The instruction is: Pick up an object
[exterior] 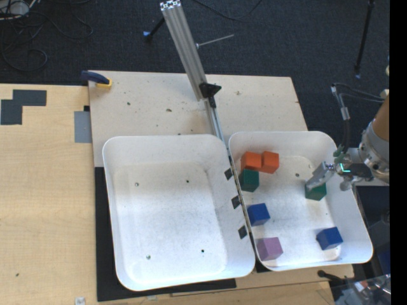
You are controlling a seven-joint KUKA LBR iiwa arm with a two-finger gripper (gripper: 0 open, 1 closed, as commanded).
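The gripper (316,184) hangs low over the right side of the right bin (299,143), its grey fingertip right at the top of a dark green block (316,193) that sits near the bin's right wall. Whether that block is pinched or merely touched I cannot tell, since the view does not show the fingers clearly enough, and the block looks to rest on the bin floor. So I judge the pick as not yet done: the approach is made, and the grasp and lift remain. Other candidates lie apart in the same bin: two orange blocks (261,161) with another green block (249,180) just below them (all three near the divider), a blue block (258,213), a purple block (269,248), and a second blue block (329,237) toward the near right corner.
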